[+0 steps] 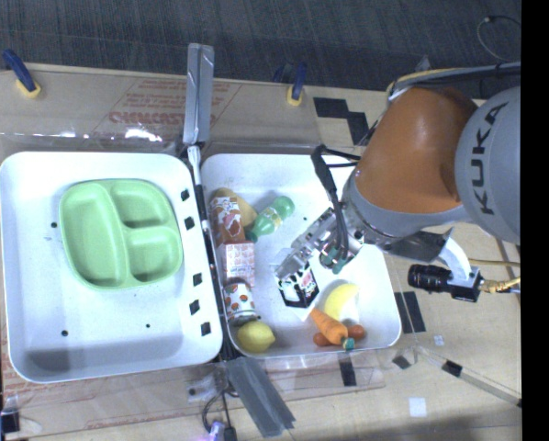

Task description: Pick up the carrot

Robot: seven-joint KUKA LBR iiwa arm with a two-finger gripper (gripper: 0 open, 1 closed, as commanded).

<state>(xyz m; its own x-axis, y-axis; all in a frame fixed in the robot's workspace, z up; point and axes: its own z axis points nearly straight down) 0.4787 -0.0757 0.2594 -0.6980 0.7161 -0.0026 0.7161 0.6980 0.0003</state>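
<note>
A green tray (120, 231) is lying in the left bin (27, 274), while in the right bin (256, 168) the claw (297, 266) is hovering open, gripping nothing, with the carrot (330, 328) lying at its five o'clock, beside a lemon (341, 299).

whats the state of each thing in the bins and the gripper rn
carrot: lying flat in the right bin, near its front edge, not gripped
gripper: low over the right bin, above a small dark carton
green tray: right way up in the left bin
green bottle: lying on its side
</note>
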